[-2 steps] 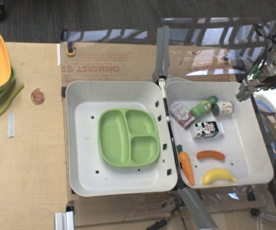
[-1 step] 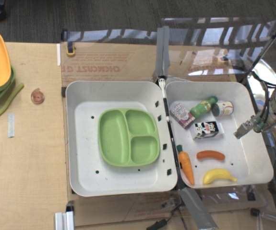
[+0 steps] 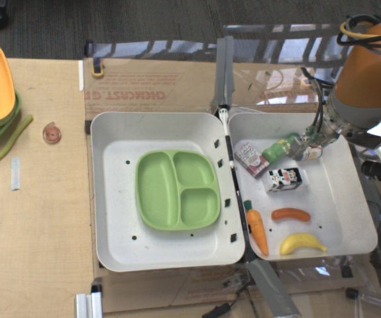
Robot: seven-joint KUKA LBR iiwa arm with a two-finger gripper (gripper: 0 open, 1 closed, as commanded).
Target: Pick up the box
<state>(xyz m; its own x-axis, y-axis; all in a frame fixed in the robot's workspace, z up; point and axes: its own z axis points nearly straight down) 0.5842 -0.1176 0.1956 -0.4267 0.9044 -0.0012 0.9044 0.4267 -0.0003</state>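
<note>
Gripper (image 3: 307,150) is hovering low in the right bin (image 3: 349,244), upper right of frame; opening: cannot tell. Black-and-white box (image 3: 284,179) is lying just below-left, apart. Risk: it is crowding the green bottle (image 3: 277,148) and may grab that instead.

A green divided tray (image 3: 177,189) is showing in 1 white bin (image 3: 104,197); the box (image 3: 284,179) is showing black-and-white print, beside an orange carrot (image 3: 257,229) and yellow banana (image 3: 301,244).
</note>
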